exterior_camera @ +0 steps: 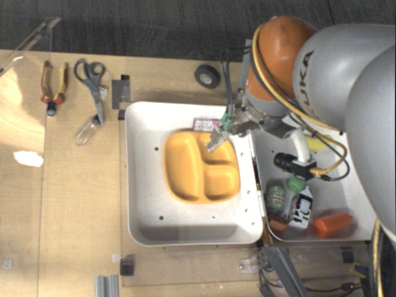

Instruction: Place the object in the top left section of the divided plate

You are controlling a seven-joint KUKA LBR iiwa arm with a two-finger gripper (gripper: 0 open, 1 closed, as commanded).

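– One gripper (218, 138), low over the far-right section of the one divided plate (184, 166). Spread or closed?
– Cannot tell; it is too small and blurred there. The plate is yellow with three sections: one long at left, two smaller at right.
– Loose things near it?
– One small pink-and-white packet (203, 125), just far-left of the gripper, on the left bin (141, 224) floor at the plate's far rim.
– Right bin (328, 193)?
– At least four things: one green can (276, 198), one black-and-white carton (302, 208) beside it, one orange-red piece (331, 223) near right, one yellow scrap (317, 145) half hidden.
– Surroundings?
– Two white bins on a pale wooden bench (74, 197). Far left on it: one pair of scissors (93, 85), one pair of red-handled pliers (53, 84). One black wheel (208, 75) sits beyond the left bin. Dark carpet (124, 5) lies behind.
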